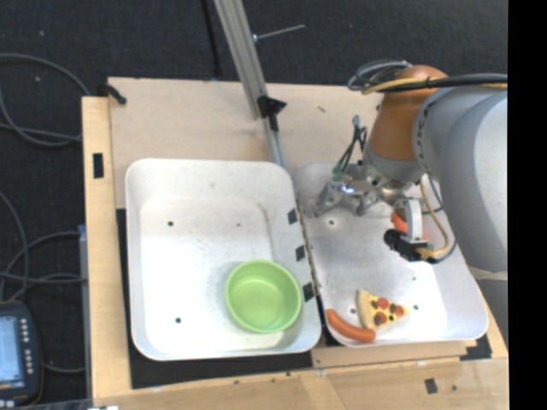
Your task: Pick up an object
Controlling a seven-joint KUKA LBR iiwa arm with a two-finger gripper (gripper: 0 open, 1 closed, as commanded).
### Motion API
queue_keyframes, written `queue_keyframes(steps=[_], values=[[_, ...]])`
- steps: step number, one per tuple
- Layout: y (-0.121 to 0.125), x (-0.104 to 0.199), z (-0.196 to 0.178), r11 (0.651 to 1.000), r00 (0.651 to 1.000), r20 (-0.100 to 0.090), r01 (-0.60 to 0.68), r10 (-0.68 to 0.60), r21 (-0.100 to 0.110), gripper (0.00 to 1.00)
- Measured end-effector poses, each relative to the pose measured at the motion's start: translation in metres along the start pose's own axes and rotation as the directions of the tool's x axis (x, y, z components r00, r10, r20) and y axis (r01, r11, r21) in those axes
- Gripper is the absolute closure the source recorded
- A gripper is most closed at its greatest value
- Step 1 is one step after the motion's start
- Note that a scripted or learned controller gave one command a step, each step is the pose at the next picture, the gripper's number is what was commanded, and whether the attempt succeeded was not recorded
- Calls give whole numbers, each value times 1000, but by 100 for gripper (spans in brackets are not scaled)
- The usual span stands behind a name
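A green bowl (263,295) sits at the front right of the left bin (171,195). In the right bin (444,306), a toy pizza slice (378,309) and a red sausage (349,326) lie by the front edge. My gripper (335,196) hangs over the back left part of the right bin, well behind both toys, with nothing visible between its fingers. The grey arm with its orange band (397,126) reaches in from the right.
A slanted metal pole (248,67) rises from the bench behind the bins. Cables and a black-and-orange fitting (408,233) hang off the wrist over the right bin. The bin walls meet in a ridge (303,246) between the bowl and the toys.
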State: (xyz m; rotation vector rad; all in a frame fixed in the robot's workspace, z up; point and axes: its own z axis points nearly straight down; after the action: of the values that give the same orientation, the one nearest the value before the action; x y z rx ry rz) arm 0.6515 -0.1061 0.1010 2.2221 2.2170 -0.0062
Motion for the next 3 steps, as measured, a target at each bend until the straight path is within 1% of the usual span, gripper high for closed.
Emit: queue_keyframes(steps=[1, 2, 3], values=[[1, 0, -12, 1000, 1000, -2, -2, 2, -4, 100], [12, -6, -68, 1000, 1000, -5, 1, -1, -8, 100], [6, -8, -115, 1000, 1000, -5, 1, -1, -8, 100]])
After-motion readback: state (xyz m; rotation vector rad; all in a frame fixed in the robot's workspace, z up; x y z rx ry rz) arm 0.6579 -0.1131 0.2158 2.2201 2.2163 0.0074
